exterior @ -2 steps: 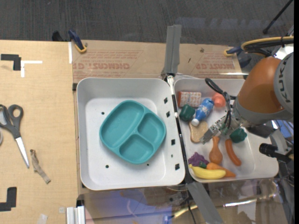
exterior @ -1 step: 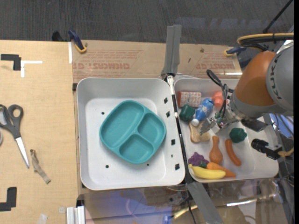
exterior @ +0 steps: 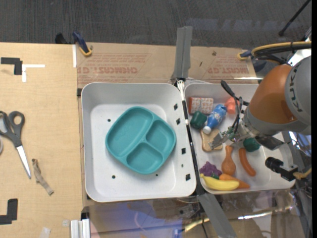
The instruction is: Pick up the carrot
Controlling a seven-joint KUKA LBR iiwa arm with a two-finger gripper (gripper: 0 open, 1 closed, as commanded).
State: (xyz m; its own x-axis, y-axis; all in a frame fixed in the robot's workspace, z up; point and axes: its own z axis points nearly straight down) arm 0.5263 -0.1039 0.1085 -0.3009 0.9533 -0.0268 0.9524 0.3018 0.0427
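The carrot [exterior: 246, 162] lies bare in the right bin [exterior: 262, 182] beside a tan gourd [exterior: 227, 158], banana [exterior: 221, 183] and grapes [exterior: 210, 169] below, while the gripper [exterior: 229, 134] hovers over clutter nearby, finger spread unclear

Arm [exterior: 292, 93] cut off at right edge (fingers indistinct)
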